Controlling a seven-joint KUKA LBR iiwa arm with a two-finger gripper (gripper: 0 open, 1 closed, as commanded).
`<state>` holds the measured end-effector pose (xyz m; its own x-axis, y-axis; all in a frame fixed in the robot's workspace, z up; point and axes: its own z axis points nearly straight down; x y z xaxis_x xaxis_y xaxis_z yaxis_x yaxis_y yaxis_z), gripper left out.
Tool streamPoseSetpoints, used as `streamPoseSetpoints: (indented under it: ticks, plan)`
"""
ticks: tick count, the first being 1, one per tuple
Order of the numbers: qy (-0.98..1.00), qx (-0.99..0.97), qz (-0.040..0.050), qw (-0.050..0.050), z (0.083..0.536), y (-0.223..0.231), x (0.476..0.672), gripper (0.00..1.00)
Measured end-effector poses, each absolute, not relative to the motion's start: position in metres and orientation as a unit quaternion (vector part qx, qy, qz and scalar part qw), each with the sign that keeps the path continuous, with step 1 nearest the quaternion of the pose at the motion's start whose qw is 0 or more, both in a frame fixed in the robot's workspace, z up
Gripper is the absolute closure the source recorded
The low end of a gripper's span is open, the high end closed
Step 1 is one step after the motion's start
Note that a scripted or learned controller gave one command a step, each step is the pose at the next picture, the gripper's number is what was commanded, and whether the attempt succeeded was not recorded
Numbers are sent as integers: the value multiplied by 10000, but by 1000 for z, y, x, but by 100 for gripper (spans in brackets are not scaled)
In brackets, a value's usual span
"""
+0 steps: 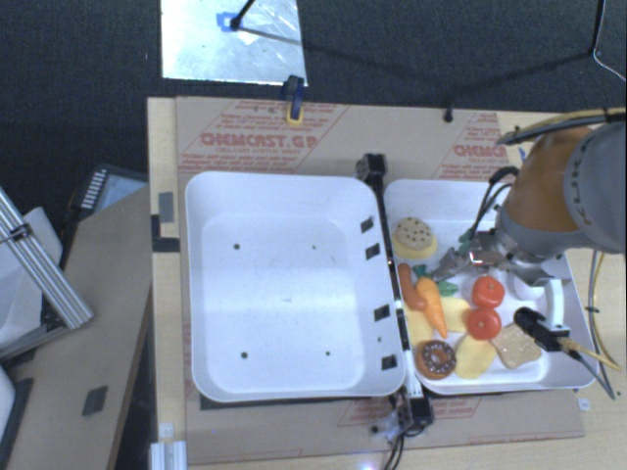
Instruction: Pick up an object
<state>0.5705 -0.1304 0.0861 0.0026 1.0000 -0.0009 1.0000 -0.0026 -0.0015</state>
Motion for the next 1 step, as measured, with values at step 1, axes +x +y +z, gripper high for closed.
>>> streamPoseSetpoints:
  ticks: [1]
  plan:
    - [-7059,-7083,-6,-38,150,-192,562,0]
